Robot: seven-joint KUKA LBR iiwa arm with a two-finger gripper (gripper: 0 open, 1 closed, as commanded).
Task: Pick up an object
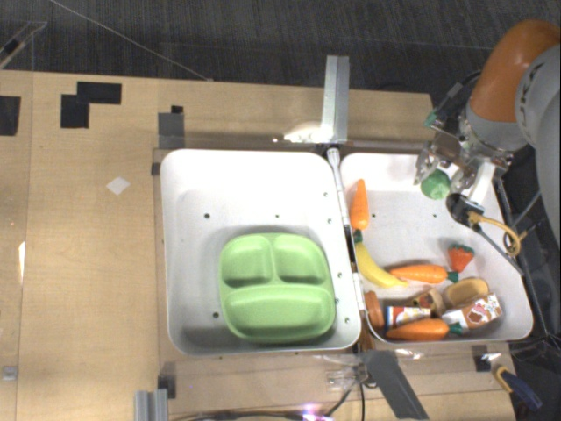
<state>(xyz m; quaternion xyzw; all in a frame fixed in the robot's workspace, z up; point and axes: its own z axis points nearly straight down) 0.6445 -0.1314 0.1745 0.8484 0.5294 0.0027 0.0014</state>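
My gripper (441, 179) hangs over the back right corner of the right bin (399, 226). A small round green object (433, 186) sits between its fingers, and they look shut on it, just above the bin floor. Loose toy food lies in the same bin: an upright orange carrot (358, 203) by the left wall, a banana (375, 271), a second carrot (420, 273), and a strawberry (461, 257).
A green divided plate (276, 285) lies in the left bin (180, 226). Along the right bin's front edge are a small bottle (409, 314), a third carrot (417, 329), a brown item (465, 291) and a packet (480, 312). A metal post (337, 95) stands behind the bins.
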